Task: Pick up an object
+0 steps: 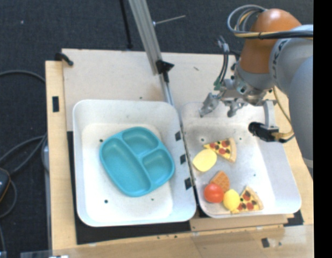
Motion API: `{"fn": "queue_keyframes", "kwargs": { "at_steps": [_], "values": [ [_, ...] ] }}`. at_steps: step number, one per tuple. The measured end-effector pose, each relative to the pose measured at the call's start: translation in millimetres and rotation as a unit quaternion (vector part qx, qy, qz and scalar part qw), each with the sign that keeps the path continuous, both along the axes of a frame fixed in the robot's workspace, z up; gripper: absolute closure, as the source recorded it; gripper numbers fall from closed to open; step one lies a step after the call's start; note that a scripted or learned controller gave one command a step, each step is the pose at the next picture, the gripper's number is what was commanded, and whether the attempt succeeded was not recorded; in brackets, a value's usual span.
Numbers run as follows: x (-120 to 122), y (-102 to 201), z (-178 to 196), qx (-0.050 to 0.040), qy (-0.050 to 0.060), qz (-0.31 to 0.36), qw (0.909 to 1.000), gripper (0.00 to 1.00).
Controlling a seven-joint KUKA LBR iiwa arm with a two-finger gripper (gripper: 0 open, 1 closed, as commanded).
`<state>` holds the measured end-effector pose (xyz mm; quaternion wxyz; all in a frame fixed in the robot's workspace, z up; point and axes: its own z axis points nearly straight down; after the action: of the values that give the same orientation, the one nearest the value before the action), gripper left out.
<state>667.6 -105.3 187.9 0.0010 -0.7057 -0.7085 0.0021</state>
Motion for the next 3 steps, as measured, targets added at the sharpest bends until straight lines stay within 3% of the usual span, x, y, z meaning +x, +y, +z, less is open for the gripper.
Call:
{"fn": "queue_keyframes", "kwargs": {
  "at_steps": [2,3],
  "values": [
    [0.9,-12.6,-89.1,-0.0002,0.0,-0.003,1.0,0.0],
    [2.5,-13.7,-75.0,-0.0007,-0.004,-0.003,1.0,1.0]
  ]
}}
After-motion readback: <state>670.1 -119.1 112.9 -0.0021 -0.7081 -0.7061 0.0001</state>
